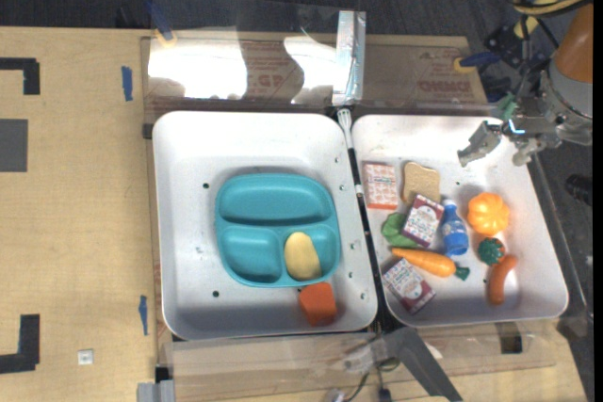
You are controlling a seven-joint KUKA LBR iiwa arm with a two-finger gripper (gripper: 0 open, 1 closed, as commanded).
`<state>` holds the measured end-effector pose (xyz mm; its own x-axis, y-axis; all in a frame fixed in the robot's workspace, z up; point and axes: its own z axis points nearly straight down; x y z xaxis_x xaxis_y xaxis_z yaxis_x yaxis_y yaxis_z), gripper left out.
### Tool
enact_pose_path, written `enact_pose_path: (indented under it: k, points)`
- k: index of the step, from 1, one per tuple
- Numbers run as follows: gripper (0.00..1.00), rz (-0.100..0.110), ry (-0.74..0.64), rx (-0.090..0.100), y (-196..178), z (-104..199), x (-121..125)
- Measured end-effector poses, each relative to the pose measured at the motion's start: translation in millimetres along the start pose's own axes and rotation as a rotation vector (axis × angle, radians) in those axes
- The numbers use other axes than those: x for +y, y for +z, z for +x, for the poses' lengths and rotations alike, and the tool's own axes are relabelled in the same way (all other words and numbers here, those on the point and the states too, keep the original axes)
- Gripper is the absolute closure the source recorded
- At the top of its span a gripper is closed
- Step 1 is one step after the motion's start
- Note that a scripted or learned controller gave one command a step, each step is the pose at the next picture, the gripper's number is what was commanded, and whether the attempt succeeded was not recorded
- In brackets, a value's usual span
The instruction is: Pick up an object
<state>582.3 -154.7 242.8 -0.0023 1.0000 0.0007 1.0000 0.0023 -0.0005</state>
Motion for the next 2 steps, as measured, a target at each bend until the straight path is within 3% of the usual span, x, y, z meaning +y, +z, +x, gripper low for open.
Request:
enact_pose_path:
  k: [1,2]
  points:
    - [0.0,-0.002,-0.005,-0.002,13.0,-5.2,16.1]
    - [0.0,0.005,0.075,0.002,121.9,-53.8,-6.6]
